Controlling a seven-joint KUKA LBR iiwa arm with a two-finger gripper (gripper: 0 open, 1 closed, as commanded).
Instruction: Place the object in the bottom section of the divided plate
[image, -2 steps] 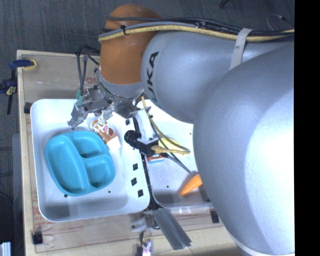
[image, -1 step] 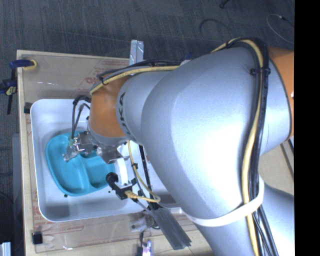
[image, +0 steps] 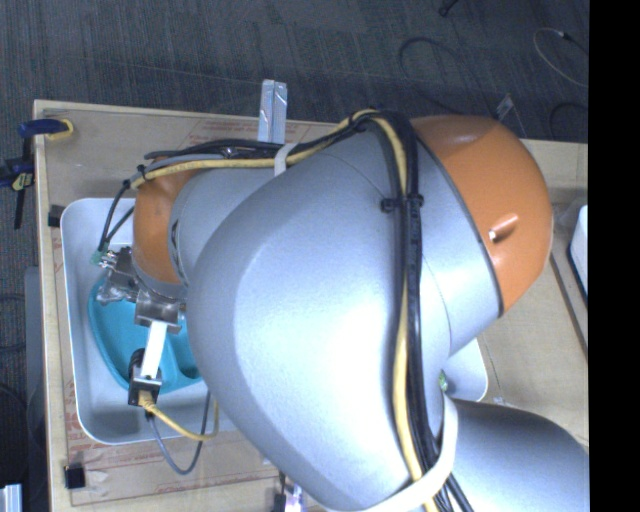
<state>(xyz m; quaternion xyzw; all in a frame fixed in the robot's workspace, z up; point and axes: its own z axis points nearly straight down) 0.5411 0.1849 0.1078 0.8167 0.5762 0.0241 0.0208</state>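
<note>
A blue divided plate (image: 112, 325) lies in the left white bin (image: 80, 300); most of it is hidden under the arm. The arm's big grey body fills the middle of the view and covers the plate's far side. My gripper (image: 118, 270) hangs over the plate's upper part, below the orange wrist band. I see no loose object on the visible blue surface. Whatever sits between the fingers is hidden by the wrist.
The left bin's white rim (image: 72, 215) shows at the left and along the bottom. A blue clamp (image: 40, 128) sits at the bench's far left corner and a metal post (image: 272, 108) stands at the back edge. A second bin's corner (image: 578, 250) shows at the right.
</note>
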